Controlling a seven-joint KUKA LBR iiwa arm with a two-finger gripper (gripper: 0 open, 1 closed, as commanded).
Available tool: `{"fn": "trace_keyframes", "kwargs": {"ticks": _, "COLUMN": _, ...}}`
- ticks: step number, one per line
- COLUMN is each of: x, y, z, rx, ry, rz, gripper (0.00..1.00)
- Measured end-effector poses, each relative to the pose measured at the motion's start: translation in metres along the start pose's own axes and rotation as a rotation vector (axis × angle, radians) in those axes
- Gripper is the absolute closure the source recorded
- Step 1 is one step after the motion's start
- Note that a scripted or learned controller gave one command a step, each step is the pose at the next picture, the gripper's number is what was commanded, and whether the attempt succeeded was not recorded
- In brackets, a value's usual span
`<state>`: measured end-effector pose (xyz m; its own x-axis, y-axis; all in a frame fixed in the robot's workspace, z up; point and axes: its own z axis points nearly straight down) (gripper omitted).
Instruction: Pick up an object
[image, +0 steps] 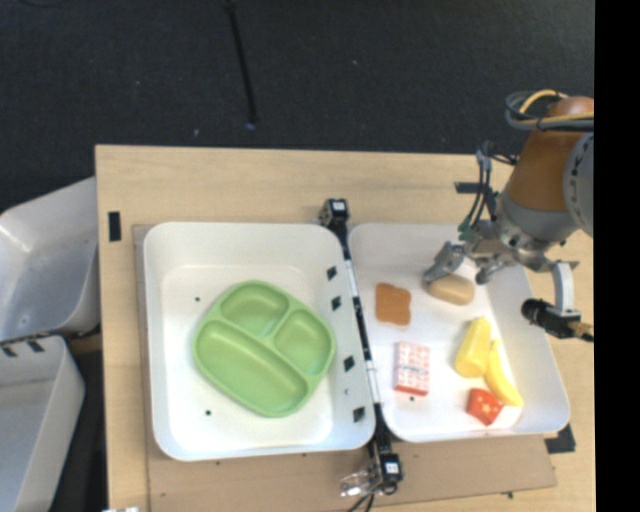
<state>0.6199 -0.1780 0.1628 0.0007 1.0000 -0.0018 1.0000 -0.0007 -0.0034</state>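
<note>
The right bin (530, 420) holds a beige oval piece (452, 290), a brown toast-like slab (393, 304), a pink and white box (411, 368), a yellow block (474, 347), a yellow banana shape (502, 380) and a small red piece (484, 405). My gripper (466, 266) reaches in from the right and hangs at the bin's far side, directly over the beige piece. It is open, its two fingers spread to either side of that piece's upper edge. Nothing is gripped between them.
The left bin (160, 400) carries a green divided plate (264, 346). A ridge with black clips (352, 330) separates the two bins. Bare wooden bench (250, 180) lies beyond them.
</note>
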Motion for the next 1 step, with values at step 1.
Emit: {"fn": "trace_keyframes", "kwargs": {"ticks": 1, "x": -0.0068, "y": 0.0114, "z": 0.0483, "rx": -0.009, "ry": -0.005, "rz": 0.000, "gripper": 0.00}}
